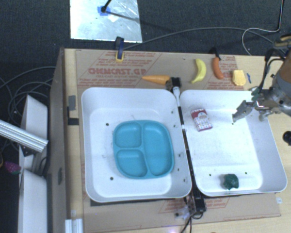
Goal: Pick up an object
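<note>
My claw (pixel 242 111) hung spread and empty over the right bin (pixel 266 154), the small red-and-white box (pixel 201 119) lying apart to its left.

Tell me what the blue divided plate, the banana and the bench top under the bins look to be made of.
Blue divided plate: probably moulded plastic; even colour, smooth rounded compartments, soft sheen.
Banana: likely a plastic toy; flat uniform yellow, though too small to be sure.
Bench top: looks like cardboard; tan matte sheet with red printed lettering.
</note>
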Tool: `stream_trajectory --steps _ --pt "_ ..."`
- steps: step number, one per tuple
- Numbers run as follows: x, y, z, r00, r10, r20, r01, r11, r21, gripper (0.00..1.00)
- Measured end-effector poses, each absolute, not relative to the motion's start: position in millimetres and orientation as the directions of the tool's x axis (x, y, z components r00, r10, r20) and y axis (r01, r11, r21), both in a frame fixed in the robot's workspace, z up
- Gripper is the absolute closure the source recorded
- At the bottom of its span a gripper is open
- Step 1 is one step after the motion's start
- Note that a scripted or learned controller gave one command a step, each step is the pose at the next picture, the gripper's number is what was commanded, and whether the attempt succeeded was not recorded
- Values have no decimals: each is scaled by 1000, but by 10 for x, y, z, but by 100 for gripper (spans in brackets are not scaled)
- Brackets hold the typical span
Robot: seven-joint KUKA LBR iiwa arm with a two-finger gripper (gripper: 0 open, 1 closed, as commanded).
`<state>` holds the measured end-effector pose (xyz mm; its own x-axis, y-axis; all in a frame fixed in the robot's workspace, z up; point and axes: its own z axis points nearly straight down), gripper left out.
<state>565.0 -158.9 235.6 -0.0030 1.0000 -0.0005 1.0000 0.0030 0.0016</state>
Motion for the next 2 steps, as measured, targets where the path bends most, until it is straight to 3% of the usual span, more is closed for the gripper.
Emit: stream_trajectory --steps 1,2 --pt "6592 -1227 1778 -5 1000 1 1000 5 0 0" --pt "6682 -1062 1212 -5 1000 1 1000 5 -1 0"
